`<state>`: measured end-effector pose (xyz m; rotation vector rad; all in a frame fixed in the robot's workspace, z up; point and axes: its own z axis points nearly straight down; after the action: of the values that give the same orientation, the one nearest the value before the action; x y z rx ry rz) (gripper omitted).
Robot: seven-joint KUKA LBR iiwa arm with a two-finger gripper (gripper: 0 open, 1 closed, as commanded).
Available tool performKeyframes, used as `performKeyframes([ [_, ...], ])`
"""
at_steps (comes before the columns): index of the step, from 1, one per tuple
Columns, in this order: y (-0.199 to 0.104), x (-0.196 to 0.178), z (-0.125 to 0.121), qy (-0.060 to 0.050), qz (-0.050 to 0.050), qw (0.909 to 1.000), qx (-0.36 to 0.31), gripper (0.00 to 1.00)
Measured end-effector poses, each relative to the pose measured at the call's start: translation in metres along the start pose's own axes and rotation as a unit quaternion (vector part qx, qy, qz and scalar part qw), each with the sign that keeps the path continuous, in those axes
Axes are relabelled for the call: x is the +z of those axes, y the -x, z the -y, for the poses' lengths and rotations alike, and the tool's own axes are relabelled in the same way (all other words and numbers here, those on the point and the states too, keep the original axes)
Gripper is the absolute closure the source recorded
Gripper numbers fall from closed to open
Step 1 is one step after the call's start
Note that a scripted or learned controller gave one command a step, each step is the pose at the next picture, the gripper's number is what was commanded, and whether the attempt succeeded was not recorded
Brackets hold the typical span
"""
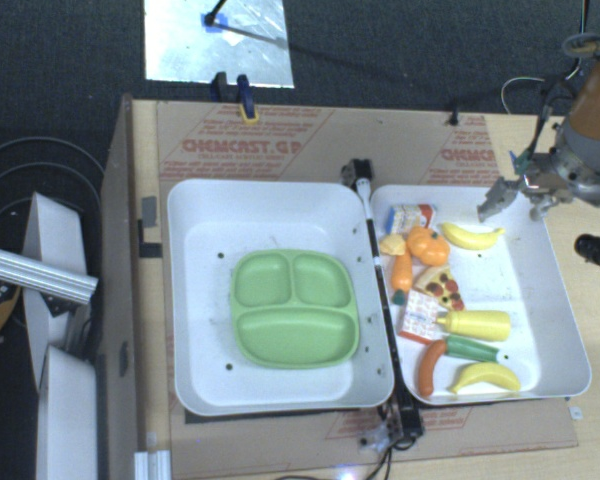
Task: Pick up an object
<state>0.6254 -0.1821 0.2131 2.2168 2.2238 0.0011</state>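
Observation:
The right bin (pixel 555 298) holds several toy foods. A yellow banana (pixel 472 235) lies near its far side, beside an orange fruit (pixel 429 247) and a carrot (pixel 402 271). A pizza slice (pixel 441 287), a yellow mustard bottle (pixel 475 323), a green piece (pixel 473 348), a red sausage (pixel 429 367) and a second banana (pixel 487 377) fill the middle and the near side. My gripper (pixel 518 200) hangs over the bin's far right corner, just right of and beyond the first banana. It is open, with nothing between its fingers.
The left bin (pixel 200 268) bears a green divided plate (pixel 295 308). A small printed packet (pixel 410 216) lies at the right bin's far left, and a printed card (pixel 420 318) sits under the pizza. A black clip (pixel 360 176) sits on the rim between the bins.

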Motion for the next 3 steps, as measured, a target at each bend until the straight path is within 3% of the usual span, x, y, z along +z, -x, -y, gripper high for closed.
performKeyframes([
  [1,-0.047,0.127,-0.032,-0.003,-0.002,1.0,-0.003,0.0],
  [2,-0.068,0.129,0.01,-0.002,-0.001,1.0,0.001,0.0],
  [3,-0.058,0.129,0.077,-0.002,0.0,1.0,0.003,0.0],
])
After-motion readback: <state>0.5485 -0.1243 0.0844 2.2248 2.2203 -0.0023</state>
